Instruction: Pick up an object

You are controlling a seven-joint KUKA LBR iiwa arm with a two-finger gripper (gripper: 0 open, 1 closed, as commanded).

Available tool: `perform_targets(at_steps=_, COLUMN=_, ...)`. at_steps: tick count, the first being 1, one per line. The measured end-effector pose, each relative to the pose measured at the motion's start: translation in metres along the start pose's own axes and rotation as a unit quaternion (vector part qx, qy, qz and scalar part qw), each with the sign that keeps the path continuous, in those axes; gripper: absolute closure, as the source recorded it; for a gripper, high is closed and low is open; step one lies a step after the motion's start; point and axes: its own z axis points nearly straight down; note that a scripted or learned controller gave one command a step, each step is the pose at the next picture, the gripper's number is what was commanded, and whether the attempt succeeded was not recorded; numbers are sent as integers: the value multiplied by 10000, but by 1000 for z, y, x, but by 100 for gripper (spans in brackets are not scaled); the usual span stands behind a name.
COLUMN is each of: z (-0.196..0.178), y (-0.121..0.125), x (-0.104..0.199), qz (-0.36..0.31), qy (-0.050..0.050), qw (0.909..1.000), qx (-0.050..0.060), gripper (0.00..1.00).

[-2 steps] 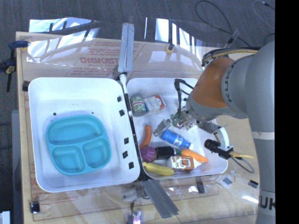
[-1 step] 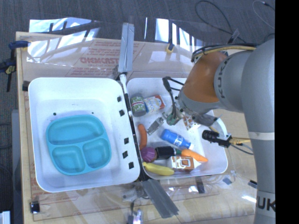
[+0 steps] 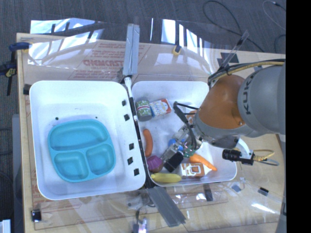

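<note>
My gripper [image 3: 171, 160] reaches down into the right bin [image 3: 165, 89], low near its front. Its dark tip sits among toy foods: a purple plum-like item [image 3: 155, 163] to its left, a yellow banana [image 3: 166, 177] just in front, an orange carrot [image 3: 202, 161] and a small carton [image 3: 192, 170] to its right. A red-orange sausage [image 3: 147, 141] lies left of the gripper. A green can [image 3: 143, 109] and a small packet [image 3: 161, 107] rest at the back of the bin. Nothing is seen between the fingers.
The left bin [image 3: 39, 101] holds a blue three-compartment tray [image 3: 80, 149]. A divider with black clips [image 3: 131, 130] separates the bins. The arm's grey body and orange band [image 3: 221, 108] hang over the right bin's right half. Cables lie at the right.
</note>
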Motion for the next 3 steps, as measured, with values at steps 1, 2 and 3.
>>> perform_targets(at_steps=1, z=-2, y=59, x=-23, qz=-157, qy=-55, qw=9999, qx=8, gripper=0)
perform_targets(at_steps=2, z=-33, y=83, x=-66, qz=488, qy=-21, qw=9988, qx=-6, gripper=0)
perform_targets(at_steps=3, z=-130, y=58, x=-78, qz=816, qy=-24, qw=9967, qx=-8, gripper=0)
